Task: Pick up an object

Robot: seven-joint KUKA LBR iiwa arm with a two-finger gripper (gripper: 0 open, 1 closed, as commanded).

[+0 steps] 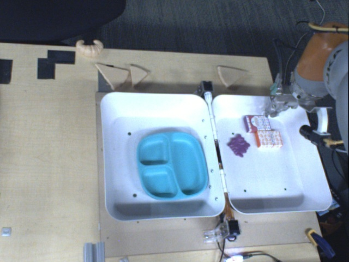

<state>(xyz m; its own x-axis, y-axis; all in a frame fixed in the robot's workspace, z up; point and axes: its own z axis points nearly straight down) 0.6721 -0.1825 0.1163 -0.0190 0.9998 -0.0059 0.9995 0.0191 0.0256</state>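
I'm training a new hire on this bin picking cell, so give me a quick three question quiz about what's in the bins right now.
1. True or false: the blue divided tray lies in the left bin.
2. Multiple choice: what lies just left of the red and white box in the right bin? A) a yellow sponge B) a small purple object C) a metal spoon
3. Fill in: the tool hangs over the right bin's far ____ corner.

Key: 1 true; 2 B, the small purple object; 3 right.
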